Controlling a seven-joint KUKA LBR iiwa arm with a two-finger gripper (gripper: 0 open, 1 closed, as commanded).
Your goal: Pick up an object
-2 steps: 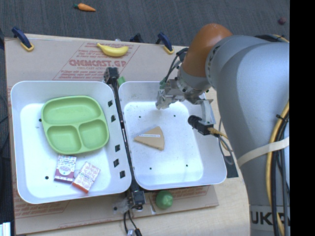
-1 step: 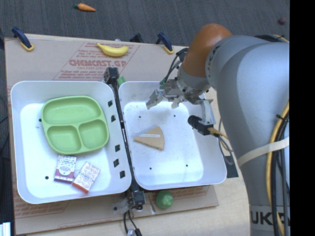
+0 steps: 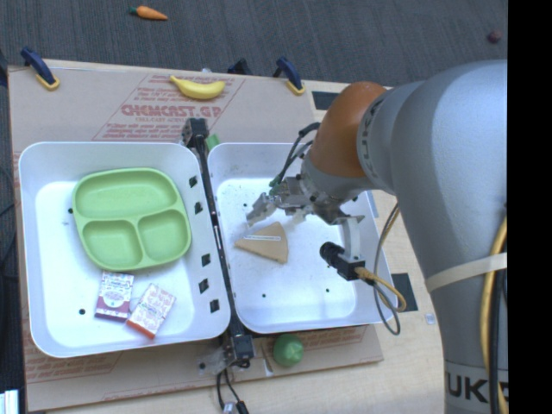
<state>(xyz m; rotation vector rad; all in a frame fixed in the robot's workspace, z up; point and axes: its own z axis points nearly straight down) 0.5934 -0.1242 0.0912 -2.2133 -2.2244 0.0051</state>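
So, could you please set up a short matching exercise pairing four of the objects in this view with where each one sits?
Things:
1. green divided plate
2. tan wedge
3. banana
4. carrot

Places:
A. on the dark floor beyond the bench
B. in the left bin
C. on the cardboard behind the bins
D. in the right bin, just below the gripper

Pairs: 1-B, 2-D, 3-C, 4-A

the arm [image 3: 431, 171] hides the right bin's [image 3: 302, 313] far right corner.
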